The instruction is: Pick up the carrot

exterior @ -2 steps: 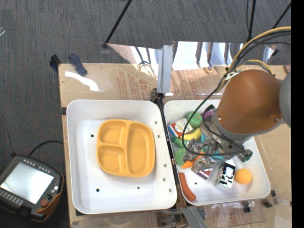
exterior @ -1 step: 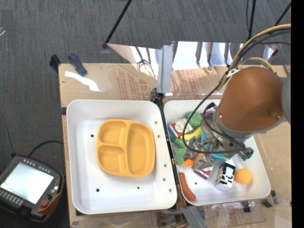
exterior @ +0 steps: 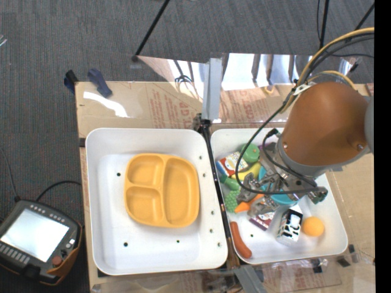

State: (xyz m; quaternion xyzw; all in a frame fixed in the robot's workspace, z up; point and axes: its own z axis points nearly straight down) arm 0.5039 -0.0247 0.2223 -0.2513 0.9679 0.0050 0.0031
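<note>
My pincer [exterior: 264, 201] hangs low inside the right bin [exterior: 333, 240], under the orange band of my arm [exterior: 324, 127], which covers most of that bin's middle; whether its tips stand apart or together I cannot tell, since the wrist and its cables hide them. Taking the right bin as my landmark: the carrot [exterior: 242, 207] lies on the bin's floor towards its left side, a small orange wedge just to the left of my pincer, near it, though I cannot tell whether they touch. Just beyond the carrot, nearer the bin's far left corner, sits a green leafy toy [exterior: 232, 194], and past that a small printed carton [exterior: 230, 163] and a green round piece [exterior: 249, 153]. Along the bin's near left wall lies a reddish sausage [exterior: 240, 239]. Towards the bin's near right corner rests an orange ball [exterior: 313, 226], and just left of it a white box with black markings [exterior: 290, 226]. A blue piece [exterior: 280, 195] peeks from under my wrist. Left of this bin, touching it edge to edge, is the left bin [exterior: 104, 249], bearing a yellow divided plate [exterior: 162, 190]
</note>
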